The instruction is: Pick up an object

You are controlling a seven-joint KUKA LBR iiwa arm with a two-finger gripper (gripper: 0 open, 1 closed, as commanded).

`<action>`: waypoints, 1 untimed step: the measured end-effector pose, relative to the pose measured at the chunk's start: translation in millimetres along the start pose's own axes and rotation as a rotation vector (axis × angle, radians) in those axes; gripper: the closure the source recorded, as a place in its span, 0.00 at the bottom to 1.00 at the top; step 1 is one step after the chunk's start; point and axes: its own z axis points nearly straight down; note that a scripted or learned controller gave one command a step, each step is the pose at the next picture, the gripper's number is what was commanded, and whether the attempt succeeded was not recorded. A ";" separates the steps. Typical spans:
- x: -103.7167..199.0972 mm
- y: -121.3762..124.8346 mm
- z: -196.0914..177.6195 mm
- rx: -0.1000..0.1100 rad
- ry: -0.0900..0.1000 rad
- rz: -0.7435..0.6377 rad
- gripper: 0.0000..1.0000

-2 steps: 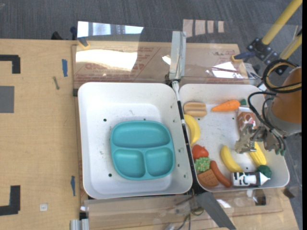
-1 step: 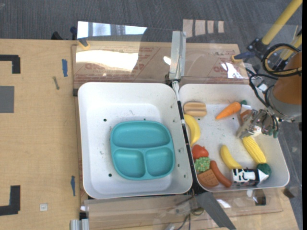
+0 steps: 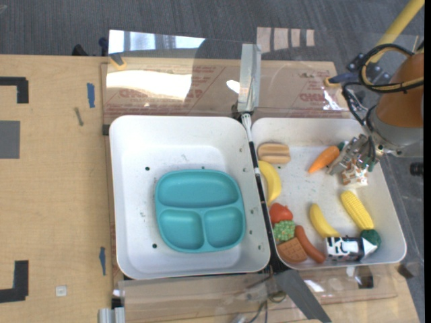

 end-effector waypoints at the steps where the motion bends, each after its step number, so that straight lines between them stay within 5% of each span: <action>1: 58.9 69.9 -122.2 -0.003 -0.011 -0.091 1.00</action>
